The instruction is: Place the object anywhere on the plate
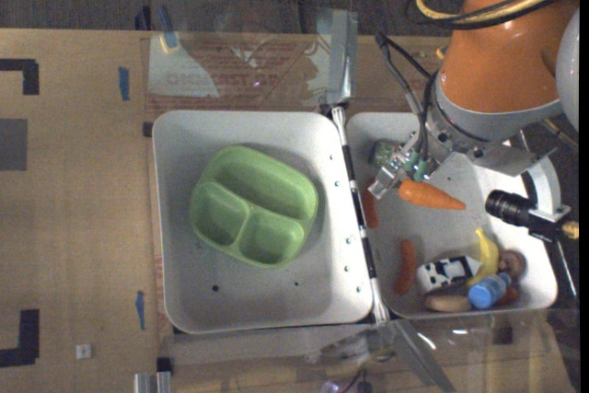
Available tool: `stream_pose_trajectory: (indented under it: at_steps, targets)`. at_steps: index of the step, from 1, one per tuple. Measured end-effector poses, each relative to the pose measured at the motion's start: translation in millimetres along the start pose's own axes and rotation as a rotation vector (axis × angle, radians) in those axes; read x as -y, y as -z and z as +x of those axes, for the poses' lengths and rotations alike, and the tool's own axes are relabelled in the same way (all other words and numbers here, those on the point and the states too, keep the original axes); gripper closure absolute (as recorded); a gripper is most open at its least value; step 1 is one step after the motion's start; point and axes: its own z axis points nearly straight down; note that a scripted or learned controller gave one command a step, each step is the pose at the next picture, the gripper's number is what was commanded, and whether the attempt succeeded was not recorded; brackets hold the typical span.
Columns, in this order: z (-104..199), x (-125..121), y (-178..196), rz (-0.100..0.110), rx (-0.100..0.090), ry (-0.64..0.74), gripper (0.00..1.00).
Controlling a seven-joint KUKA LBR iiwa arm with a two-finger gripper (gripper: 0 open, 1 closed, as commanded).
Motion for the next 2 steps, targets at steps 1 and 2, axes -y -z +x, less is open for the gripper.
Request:
stream_pose_trajectory:
  at_steps: [1, 2]
  targets:
    - [18.5, 25.3, -127.7, 0.003, -0.004, 0.027, 1.00]
    - [-64.5, -86.9, -96.9, 0.000, 0.000, -0.027, 1.00]
